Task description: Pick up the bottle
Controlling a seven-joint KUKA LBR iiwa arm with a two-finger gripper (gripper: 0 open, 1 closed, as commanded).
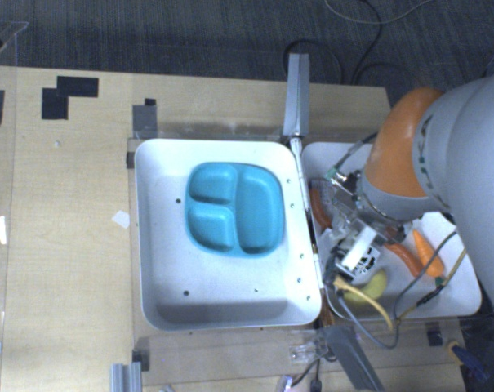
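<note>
My gripper [338, 229] hangs low over the left part of the right bin [467, 300], close to the wall between the two bins. The grey arm with its orange band [406, 149] covers most of that bin's floor. Around the gripper I make out an orange-red thing [319, 207] against the bin's left wall, a yellowish rounded thing [376, 284] near the front, and an orange carrot-shaped thing [424, 254] to the right. I cannot tell which of them, if any, is the bottle. Nothing shows between the fingers.
The left bin [161, 243] holds a blue divided plate [234, 208] at its middle. A metal post [296, 96] stands behind the gap between the bins. Yellow cable loops over the right bin's front edge.
</note>
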